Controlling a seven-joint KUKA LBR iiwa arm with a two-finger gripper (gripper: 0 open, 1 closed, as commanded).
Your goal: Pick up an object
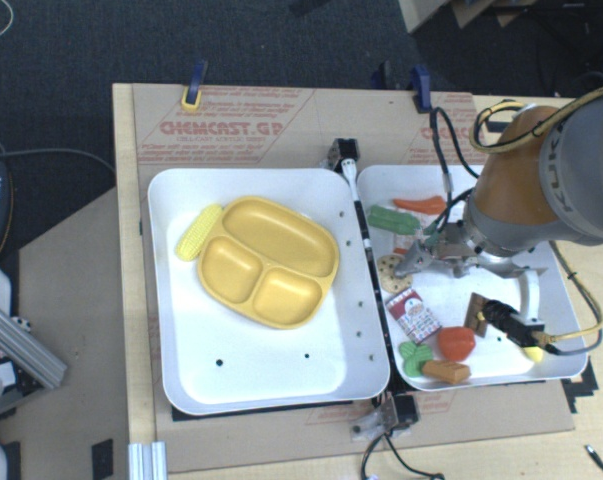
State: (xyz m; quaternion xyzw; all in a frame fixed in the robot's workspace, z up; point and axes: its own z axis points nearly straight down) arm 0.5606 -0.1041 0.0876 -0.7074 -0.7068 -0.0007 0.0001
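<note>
My gripper (422, 258) hangs low over the middle left of the right bin (561, 363), under the grey wrist with its orange band. It sits just right of a speckled cookie (389, 266) and below a green piece (394, 219) and an orange carrot (421, 205). Nearer the front lie a red and white packet (414, 314), a red tomato (457, 343), a small green piece (413, 353) and a brown sausage (444, 371). Nothing visible is lifted off the bin floor.
The left bin (261, 378) holds a yellow divided plate (266, 260) with a yellow corn cob (198, 231) at its left side. A black strip (366, 268) runs between the two bins. The arm covers the right bin's far right part.
</note>
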